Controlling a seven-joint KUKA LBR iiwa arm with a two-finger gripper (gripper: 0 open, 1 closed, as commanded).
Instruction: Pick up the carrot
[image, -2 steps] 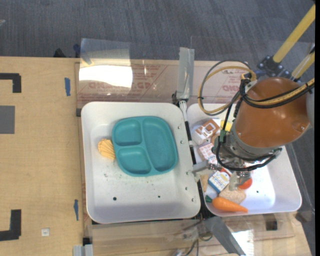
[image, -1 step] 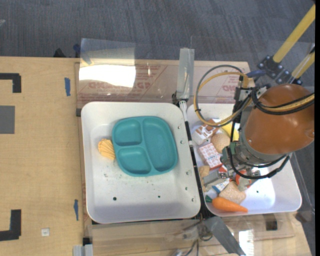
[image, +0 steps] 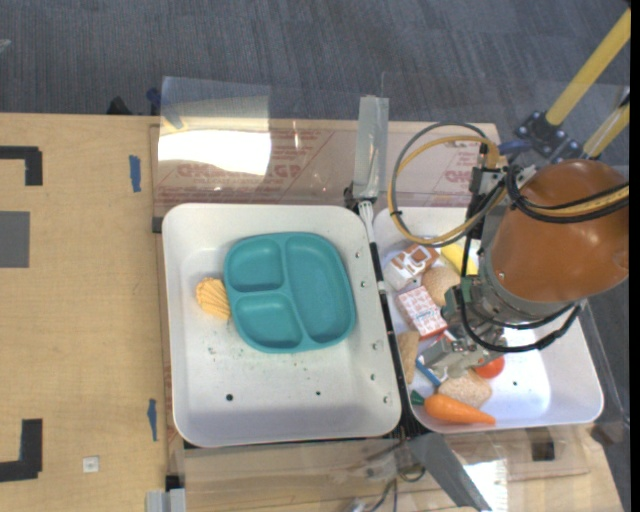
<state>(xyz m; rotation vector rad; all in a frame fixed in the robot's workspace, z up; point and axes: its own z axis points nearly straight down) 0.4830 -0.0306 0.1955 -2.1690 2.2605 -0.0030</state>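
Carrot lies flat at the front edge of the right bin, tip pointing right, touching a tan bun. Gripper hangs just above, among mixed toys; finger state cannot be determined. Left bin holds a teal tray and a shell.

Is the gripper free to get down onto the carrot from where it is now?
Probably yes. The carrot lies uncovered at the right bin's front edge, just below the gripper, though a pale lump touches it.
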